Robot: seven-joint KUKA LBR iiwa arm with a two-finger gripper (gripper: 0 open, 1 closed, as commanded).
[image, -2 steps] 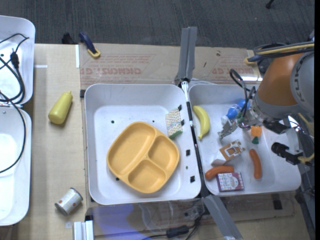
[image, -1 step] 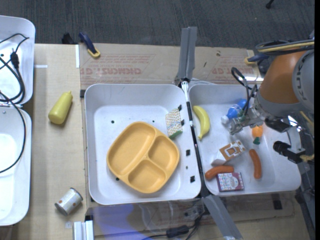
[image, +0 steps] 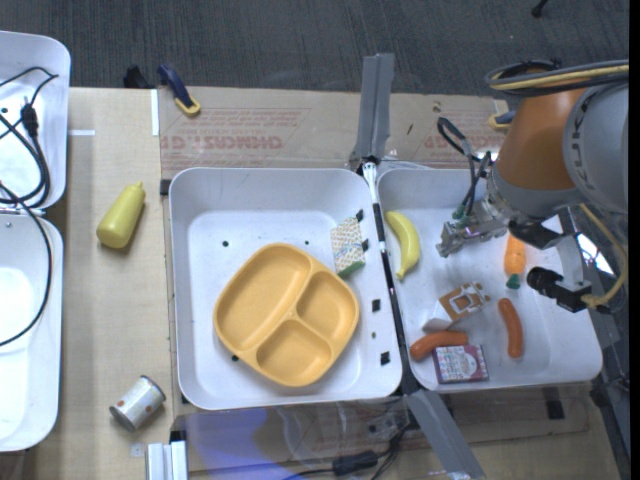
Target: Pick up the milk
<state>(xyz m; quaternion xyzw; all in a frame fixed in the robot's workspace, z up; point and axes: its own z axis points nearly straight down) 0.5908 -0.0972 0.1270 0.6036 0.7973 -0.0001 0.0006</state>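
The arm bends down from the right over the right bin [image: 590, 360], its gripper [image: 462, 233] low beside the banana [image: 404, 242], above the milk carton [image: 463, 301]; whether it is open, I cannot tell.

This is a robotics lab, not a home. A grey-and-orange arm [image: 560, 148] reaches over a cardboard-covered bench [image: 280, 128] bearing two white bins [image: 185, 298] filled with toy food, such as a plastic banana [image: 404, 242] and sausages [image: 438, 345]. Loose black cables [image: 25, 148] trail at the left, and dark carpet [image: 250, 18] lies beyond.
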